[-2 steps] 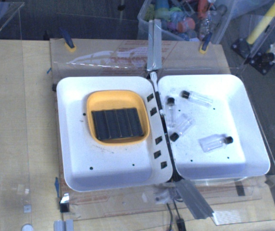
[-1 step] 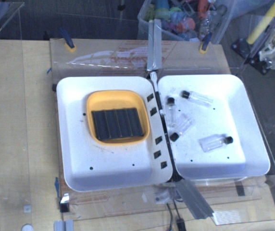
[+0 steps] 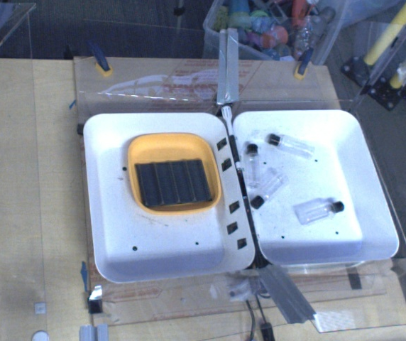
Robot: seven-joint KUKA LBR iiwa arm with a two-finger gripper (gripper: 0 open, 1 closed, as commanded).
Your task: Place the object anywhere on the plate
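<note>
On the bench (image 3: 25, 190), camera view, the following are recorded.

1. Left bin (image 3: 103, 190), white, shallow. A yellow plate (image 3: 171, 141) is set in it, toward 12 o'clock of the bin's middle.
2. Dark ridged slab (image 3: 173, 182). It is laid flat on the plate, inside the rim, and covers most of the plate's floor toward 6 o'clock.
3. Right bin (image 3: 345, 155), white, shallow, joined to the left bin along a seam lined with small black clips (image 3: 233, 183).
4. Four clear vials with black caps, all lying on their sides in the right bin, off the plate:
 a. first vial (image 3: 290, 145), at 12 o'clock of the bin's middle;
 b. second vial (image 3: 253, 163), at 10 o'clock, near the seam;
 c. third vial (image 3: 267, 189), at 9 o'clock, just beside the second;
 d. fourth vial (image 3: 318, 210), at 5 o'clock, apart from the others.
5. Clear tub of coloured items (image 3: 274, 13), beyond the bins at 12 o'clock.
6. Two blue clamps (image 3: 102, 64) at the bench's far edge.

Claw: whether it is released or clenched cannot be told.
</note>
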